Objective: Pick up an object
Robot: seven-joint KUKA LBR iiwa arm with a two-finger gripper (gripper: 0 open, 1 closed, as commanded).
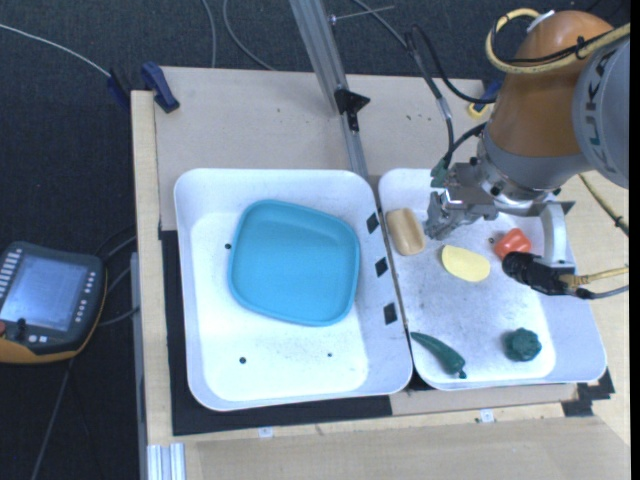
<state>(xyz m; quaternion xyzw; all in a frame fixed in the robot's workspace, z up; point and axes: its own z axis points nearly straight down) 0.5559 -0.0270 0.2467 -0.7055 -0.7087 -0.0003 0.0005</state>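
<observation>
Writing: part of a dark logo shows on the arm's grey casing at the right edge, cut off by the frame and not readable as a word. The handheld pendant [45,298] at far left has a lit screen; its text is too small to read.

Gripper [440,223] sits low over the upper part of the right bin [580,353], between the tan bread-like piece [405,232] and the yellow lemon-like object [465,263]. Whether it is spread or closed: cannot tell; the wrist body covers it from above. Nothing visibly held.

Right bin contents: orange-red piece [513,240], partly hidden behind a black fitting on the arm; green pepper [440,353] at the near rim; dark green lump [521,344], shape unclear.

Left bin [200,268] holds a blue tray [295,261].
</observation>
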